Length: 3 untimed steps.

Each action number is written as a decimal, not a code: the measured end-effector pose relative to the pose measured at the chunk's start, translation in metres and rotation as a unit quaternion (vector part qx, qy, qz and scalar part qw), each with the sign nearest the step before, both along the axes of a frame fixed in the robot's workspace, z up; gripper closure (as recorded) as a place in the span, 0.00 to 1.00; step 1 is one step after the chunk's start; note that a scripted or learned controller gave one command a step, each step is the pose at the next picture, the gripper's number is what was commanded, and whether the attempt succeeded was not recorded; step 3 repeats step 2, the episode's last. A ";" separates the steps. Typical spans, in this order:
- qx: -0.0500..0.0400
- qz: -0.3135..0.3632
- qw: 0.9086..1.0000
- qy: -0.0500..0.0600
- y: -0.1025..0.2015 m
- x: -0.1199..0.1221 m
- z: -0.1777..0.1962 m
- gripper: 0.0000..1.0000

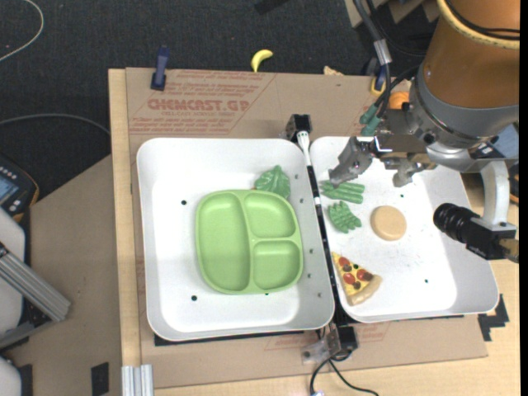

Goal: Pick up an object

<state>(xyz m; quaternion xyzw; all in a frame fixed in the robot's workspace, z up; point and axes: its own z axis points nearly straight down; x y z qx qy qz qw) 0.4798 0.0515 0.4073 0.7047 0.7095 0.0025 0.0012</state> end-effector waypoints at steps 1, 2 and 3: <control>-0.001 -0.002 1.000 0.004 0.030 -0.001 -0.007 0.00; -0.001 -0.003 1.000 0.001 0.029 0.000 0.005 1.00; -0.001 -0.003 1.000 0.001 0.029 0.000 0.005 1.00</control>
